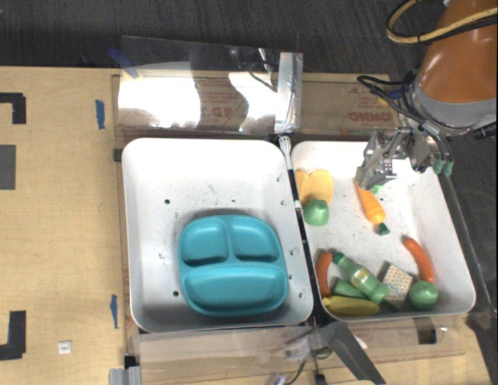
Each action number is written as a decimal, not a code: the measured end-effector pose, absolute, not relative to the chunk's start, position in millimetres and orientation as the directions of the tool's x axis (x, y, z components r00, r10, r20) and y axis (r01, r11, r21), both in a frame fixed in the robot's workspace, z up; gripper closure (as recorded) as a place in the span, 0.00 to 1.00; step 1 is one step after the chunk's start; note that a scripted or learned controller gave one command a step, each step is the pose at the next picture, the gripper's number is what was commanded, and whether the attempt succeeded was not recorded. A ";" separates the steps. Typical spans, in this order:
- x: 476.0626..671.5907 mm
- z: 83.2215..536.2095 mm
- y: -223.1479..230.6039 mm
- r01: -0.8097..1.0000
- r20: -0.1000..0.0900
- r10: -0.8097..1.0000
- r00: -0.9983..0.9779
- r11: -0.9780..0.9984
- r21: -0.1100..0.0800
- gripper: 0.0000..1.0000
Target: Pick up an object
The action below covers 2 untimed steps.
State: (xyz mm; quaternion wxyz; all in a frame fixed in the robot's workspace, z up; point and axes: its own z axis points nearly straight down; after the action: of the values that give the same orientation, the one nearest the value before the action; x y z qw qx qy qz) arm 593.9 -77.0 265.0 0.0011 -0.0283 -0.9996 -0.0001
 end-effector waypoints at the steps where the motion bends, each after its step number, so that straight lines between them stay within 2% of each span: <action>1: 594.1 265.1 -76.7 0.056 0.002 0.056 -0.998 0.998 0.000 0.00; 2: 588.7 183.8 -123.1 0.106 0.002 0.106 -0.994 0.994 0.000 0.00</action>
State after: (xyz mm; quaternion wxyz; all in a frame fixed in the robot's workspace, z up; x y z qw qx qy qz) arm 588.7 -123.1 183.8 0.0012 -0.0533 -0.9986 -0.0003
